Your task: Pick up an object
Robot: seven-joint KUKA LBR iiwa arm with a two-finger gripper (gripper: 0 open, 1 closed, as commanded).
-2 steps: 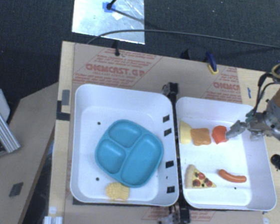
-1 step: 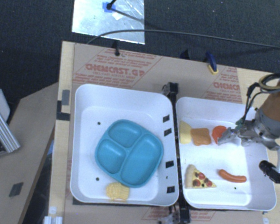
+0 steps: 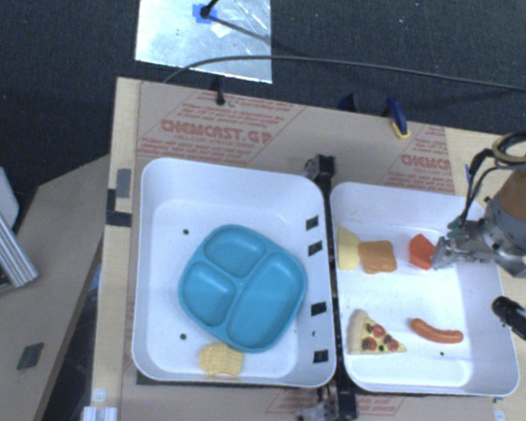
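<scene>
Red blocky toy (image 3: pixel 421 251) beside metal gripper (image 3: pixel 441 254), grip impossible to tell.

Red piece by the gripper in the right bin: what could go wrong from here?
1. The gripper sits at the edge of the red piece, not over it, so a grasp may clip it and push it toward the orange toast piece.
2. The red piece lies near the right bin back wall; little room to approach.
3. Grasp state is unclear from this camera view.
</scene>
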